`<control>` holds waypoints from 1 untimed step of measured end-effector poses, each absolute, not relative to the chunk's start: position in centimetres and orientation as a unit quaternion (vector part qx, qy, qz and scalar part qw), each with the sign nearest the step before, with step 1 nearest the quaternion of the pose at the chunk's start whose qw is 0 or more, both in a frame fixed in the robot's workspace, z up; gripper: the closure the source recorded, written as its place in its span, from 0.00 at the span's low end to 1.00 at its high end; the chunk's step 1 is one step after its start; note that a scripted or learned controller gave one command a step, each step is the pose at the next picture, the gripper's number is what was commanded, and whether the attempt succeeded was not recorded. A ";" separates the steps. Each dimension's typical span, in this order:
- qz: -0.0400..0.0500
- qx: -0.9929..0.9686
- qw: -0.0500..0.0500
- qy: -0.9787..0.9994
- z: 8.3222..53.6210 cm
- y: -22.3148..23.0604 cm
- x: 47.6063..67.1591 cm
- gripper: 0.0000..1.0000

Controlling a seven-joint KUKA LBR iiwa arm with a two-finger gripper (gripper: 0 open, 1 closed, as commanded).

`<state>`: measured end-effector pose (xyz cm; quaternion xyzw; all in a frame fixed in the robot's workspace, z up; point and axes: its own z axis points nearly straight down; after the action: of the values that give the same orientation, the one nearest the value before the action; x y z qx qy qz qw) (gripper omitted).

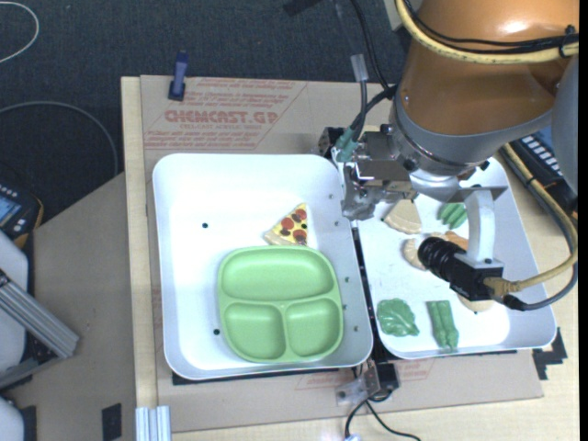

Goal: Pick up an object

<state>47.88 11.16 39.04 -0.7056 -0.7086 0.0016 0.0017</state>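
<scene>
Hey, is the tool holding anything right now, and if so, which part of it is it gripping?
It cannot be told. The tool sits low over the right bin, hidden under the wrist, near a tan food piece.

Left bin [184,246]: wide open along its far and left floor, with the green divided plate [279,303] crowding the near half and the pizza slice [290,227] just beyond. Right bin [524,324]: the arm [487,72] looms over its far end; lettuce [397,318] and green bean [443,323] sit near the front.
</scene>
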 end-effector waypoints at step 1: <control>0.000 -0.707 0.000 -0.708 40.3 10.9 48.0 1.00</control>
<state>47.97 10.94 40.27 -0.7067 -0.7075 -0.0004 -0.0002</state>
